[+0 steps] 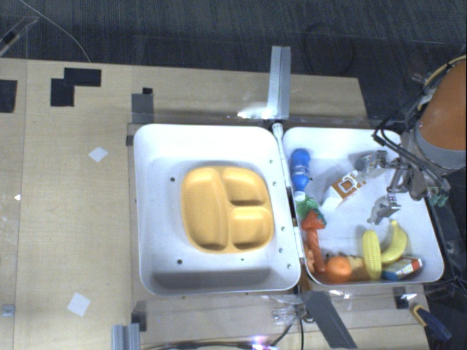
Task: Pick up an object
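My gripper (379, 188) hangs over the right bin (343, 141), above its bare middle floor, with its fingers spread and nothing between them. Below it lie a corn cob (371, 252) and a banana (395, 242). A blue bottle (299, 168) stands along the bin's left wall. An orange-and-white packet (345, 187) lies left of the gripper. An orange fruit (338, 268) and a red carrot-like piece (313, 232) sit in the front left corner.
The left bin (157, 195) holds a yellow divided plate (225, 208). A red-and-blue marker (403, 270) lies at the right bin's front right. A metal post (280, 82) stands behind the bins' shared wall. The arm enters from the right.
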`<state>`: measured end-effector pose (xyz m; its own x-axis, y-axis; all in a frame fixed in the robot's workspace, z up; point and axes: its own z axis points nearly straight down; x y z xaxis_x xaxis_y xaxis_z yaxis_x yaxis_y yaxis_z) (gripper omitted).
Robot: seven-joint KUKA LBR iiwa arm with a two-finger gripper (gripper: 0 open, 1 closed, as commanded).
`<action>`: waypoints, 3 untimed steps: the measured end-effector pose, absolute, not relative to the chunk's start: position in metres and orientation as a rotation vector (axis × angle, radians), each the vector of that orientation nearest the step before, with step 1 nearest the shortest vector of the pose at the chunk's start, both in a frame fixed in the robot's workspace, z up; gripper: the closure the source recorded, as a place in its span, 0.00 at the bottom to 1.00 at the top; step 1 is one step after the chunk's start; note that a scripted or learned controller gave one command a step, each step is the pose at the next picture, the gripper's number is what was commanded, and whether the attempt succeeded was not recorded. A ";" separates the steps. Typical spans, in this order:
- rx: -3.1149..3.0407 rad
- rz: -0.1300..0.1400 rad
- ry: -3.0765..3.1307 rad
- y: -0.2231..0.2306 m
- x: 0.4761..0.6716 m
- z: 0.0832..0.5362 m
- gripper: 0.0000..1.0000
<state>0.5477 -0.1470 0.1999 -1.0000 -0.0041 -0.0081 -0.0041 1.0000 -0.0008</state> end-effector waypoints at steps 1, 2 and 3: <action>-0.034 -0.003 3.138 -0.208 0.507 0.137 0.00; 0.665 0.002 3.065 -0.169 0.496 0.105 0.00; 0.998 0.003 2.973 -0.125 0.498 0.110 0.00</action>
<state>0.4983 -0.1247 0.1099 -0.7974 0.6034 -0.0050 0.6034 0.7974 0.0038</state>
